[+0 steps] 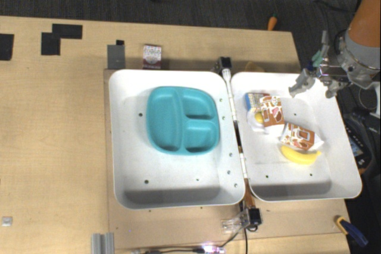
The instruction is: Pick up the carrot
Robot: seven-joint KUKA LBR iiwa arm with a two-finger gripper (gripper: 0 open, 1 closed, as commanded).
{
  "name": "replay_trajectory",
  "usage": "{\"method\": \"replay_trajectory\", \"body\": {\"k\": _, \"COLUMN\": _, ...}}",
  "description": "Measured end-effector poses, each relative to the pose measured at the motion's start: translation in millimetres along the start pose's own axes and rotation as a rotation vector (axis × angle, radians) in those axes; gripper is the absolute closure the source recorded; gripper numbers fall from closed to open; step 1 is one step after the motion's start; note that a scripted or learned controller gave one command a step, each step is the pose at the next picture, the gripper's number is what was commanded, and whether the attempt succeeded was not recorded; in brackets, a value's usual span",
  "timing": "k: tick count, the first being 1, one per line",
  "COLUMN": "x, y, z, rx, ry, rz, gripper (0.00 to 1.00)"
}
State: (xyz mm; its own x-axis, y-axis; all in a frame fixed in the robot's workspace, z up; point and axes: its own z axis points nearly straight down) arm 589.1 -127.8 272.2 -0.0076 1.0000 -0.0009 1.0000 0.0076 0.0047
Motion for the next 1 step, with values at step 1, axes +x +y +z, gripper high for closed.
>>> {"method": "replay_trajectory", "body": {"k": 1, "x": 4.5, "y": -36.5, "z": 77.8, "rx": 0.006, "ry": 0.002, "rz": 0.188, "gripper": 0.0}}
